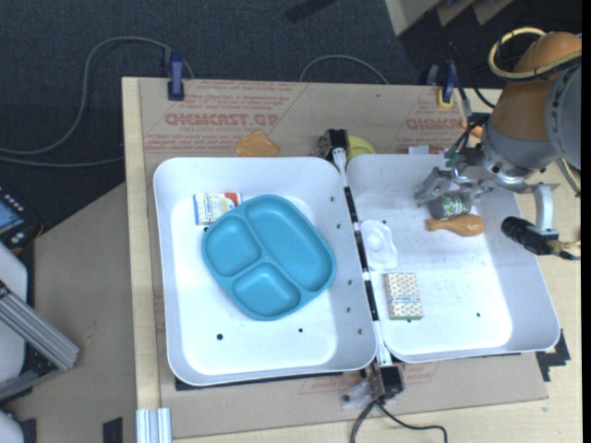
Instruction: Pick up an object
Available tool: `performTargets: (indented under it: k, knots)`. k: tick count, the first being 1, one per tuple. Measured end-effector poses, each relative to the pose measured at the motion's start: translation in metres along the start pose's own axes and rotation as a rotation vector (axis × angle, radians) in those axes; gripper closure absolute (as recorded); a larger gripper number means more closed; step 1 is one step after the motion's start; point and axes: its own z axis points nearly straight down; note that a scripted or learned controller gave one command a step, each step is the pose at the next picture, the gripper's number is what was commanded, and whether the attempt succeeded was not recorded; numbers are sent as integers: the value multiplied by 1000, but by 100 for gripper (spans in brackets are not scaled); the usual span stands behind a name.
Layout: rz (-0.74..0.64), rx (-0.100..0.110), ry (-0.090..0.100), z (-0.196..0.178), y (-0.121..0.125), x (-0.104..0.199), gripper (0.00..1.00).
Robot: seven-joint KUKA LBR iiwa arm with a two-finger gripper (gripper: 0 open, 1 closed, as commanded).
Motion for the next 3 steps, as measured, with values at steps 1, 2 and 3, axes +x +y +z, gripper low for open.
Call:
performTargets:
  k: [1, 2, 3]
  knots:
    - [5, -31, -13, 13, 17, -1, 0]
    - [3, -36, -12, 18, 28, 11, 0]
    - [1, -42, -19, 7, 29, 11, 100]
